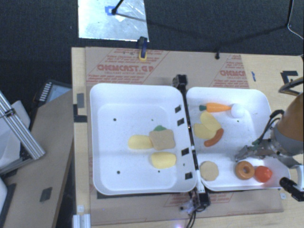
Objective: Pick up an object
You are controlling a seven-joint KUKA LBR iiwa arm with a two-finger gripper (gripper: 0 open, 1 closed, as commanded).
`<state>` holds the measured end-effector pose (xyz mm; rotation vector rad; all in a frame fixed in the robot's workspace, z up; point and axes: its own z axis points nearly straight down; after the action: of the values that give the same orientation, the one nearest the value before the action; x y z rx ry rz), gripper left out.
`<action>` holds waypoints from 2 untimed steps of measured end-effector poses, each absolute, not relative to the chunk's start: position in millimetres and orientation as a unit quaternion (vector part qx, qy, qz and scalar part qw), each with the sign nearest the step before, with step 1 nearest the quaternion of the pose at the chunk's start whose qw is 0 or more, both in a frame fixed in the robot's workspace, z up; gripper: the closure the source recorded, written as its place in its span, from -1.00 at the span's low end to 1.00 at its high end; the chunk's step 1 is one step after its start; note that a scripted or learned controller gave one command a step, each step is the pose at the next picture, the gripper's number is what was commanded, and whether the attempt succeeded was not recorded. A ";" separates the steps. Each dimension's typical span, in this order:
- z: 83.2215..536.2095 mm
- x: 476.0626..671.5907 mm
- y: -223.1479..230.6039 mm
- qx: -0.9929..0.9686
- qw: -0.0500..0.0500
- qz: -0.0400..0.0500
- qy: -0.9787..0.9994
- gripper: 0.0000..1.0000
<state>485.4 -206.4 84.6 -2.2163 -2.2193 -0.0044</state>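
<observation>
My gripper [249,152] reaches in from the right and hangs low over the near right part of the right bin [251,98]. It sits just above a brown donut [244,169], with a red tomato [262,174] beside that. Nothing can be seen held in it. Further left in the same bin lie a round tan cookie [209,170], a red sausage [213,137] and yellow slices [207,126]. At the bin's far side are an orange carrot [217,107] and a white ball [237,110].
The left bin [114,103] holds a bread slice [162,138] over a green piece [160,128], plus two yellow lumps [140,142] [163,160]. A black-clipped ridge [185,127] divides the bins. The arm's body [290,132] covers the right bin's right edge.
</observation>
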 end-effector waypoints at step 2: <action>218.5 490.8 -112.9 -0.702 -0.005 -0.006 -0.712 1.00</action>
<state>490.8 -112.9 218.5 -2.2130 -2.2425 -0.0184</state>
